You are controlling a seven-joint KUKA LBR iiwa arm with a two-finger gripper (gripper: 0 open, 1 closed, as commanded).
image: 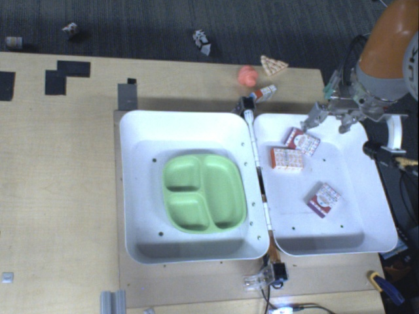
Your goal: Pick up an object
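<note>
Near box: a small red-and-white box (323, 199) lay tilted on the floor of the right bin (366, 237), toward the bin's near right part, well apart from the gripper.
Middle box: a second red-and-white box (287, 159) lay flat toward the right bin's far left part, close to the wall shared with the left bin.
Far box: a third box (302, 141) lay just beyond the middle one, touching or nearly touching it, near the right bin's far edge.
Gripper: the gripper (332, 118) hung over the far edge of the right bin, its two fingers spread apart and gripping nothing; the left finger tip stood just beside the far box, whether touching it could not be told.
Arm: the grey arm with its orange band (390, 41) came in over the bin's far right corner.
Left bin: the left bin (141, 146) carried a green three-compartment tray (204, 191) at its middle.
Bench: a pale wooden bench (59, 195) bore both bins; a pink ball (248, 76) and a small tube (264, 93) lay by its far edge.
Floor: dark carpet (144, 12) beyond the bench carried scattered small items.
</note>
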